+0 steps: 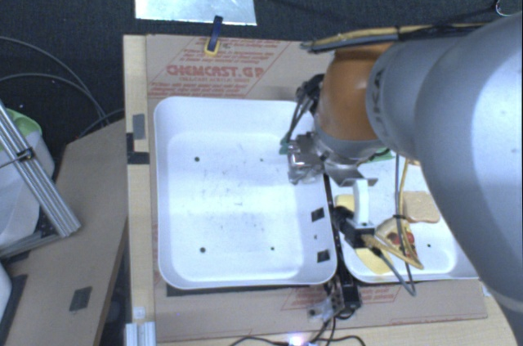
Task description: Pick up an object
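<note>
Your arm reaches in from the right, and its orange band hangs over the seam between the two white bins. The claw sits at the left bin's right wall; you cannot tell its state. Yellow and tan objects lie in the right bin.

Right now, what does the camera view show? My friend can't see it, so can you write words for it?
A big grey robot arm with an orange band reaches in from the right, over the seam between two shallow white bins. The left bin shows bare white floor, and the right bin holds a few yellow, tan and red items partly covered by the arm.
</note>
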`<state>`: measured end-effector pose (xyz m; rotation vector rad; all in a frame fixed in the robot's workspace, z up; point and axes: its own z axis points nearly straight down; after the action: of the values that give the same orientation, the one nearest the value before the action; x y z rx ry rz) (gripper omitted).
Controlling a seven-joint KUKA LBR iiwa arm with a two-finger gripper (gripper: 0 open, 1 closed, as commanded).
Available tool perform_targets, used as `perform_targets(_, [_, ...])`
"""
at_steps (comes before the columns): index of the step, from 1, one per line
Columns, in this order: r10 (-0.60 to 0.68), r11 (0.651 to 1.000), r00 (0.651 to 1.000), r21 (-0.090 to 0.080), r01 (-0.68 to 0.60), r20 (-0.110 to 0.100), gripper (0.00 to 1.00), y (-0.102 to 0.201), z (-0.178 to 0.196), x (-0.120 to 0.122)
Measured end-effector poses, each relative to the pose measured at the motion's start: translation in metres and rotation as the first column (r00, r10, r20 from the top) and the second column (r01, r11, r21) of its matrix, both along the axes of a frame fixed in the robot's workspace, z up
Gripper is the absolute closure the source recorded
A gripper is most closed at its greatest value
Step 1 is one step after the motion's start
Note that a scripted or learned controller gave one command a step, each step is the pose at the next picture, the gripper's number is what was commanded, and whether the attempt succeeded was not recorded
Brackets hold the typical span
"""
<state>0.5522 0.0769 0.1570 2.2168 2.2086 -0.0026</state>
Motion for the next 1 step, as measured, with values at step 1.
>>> perform_targets(1, [0.018, 1.000, 1.000, 0.018, -0.018, 0.007, 1.00, 0.0837, 0.1293, -0.0075])
